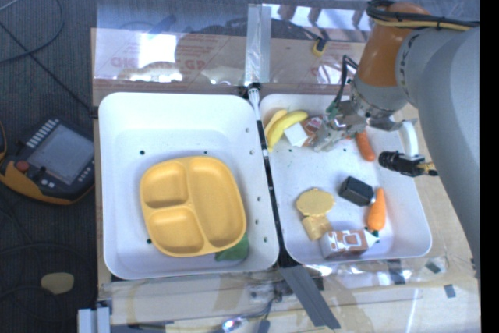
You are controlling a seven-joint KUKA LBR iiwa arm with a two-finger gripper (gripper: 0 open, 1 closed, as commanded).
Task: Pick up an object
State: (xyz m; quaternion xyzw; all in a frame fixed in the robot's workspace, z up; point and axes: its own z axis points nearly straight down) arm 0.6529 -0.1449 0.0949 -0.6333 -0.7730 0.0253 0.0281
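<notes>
Two bins side by side: left bin (117,168), right bin (413,234). Left bin holds a divided tray (192,204), with a small item (234,251) poking out from under its near right corner. Right bin: banana (282,123) at far left corner, carrot (365,145) right of the gripper (331,129), which sits at the far middle. Block (356,189) mid-right, second carrot (377,209) just right of it. Round flat item (314,202) left of block. Carton (345,243) near front edge. Pendant (48,160) left of bench.
</notes>
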